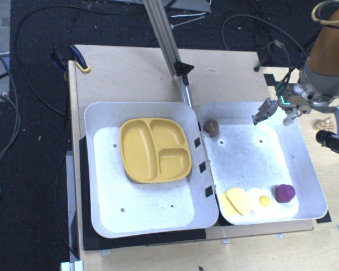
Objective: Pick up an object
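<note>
My gripper [277,113] hangs over the far right part of the right bin [254,157], its two fingers spread apart with nothing between them. A small brown ball [211,127] lies at that bin's far left corner, well to the gripper's left. Along the bin's near edge sit a pale yellow flat piece [238,200], a small yellow ball [264,201] and a purple ball [285,193]. All of these lie apart from the gripper.
The left bin [110,208] holds a yellow divided plate [156,149]. A metal pole [164,30] slants up from between the bins. Black clips [202,165] line the seam. Cables run across the dark floor behind the bench.
</note>
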